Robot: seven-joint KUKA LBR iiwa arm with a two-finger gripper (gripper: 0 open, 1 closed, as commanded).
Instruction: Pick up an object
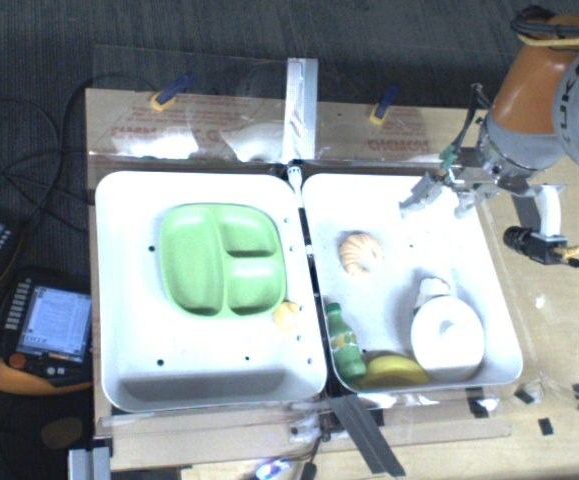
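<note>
My gripper (437, 202) hangs over the far right corner of the right bin (499, 298). Its fingers are spread, so it is open, and nothing is between them. Below it on the bin floor lies a pale orange shell-shaped object (359, 251). A white round container (447, 334) rests near the bin's front right, with a small white piece (432, 290) touching its far side. A green bottle (344, 344) and a yellow banana (395, 370) lie along the front left corner.
The left bin (119, 348) holds a green divided plate (221, 258) and a small yellow object (286, 314) by its right wall. A raised divider (307, 268) separates the bins. Clear plastic sheeting (269, 128) stands behind them.
</note>
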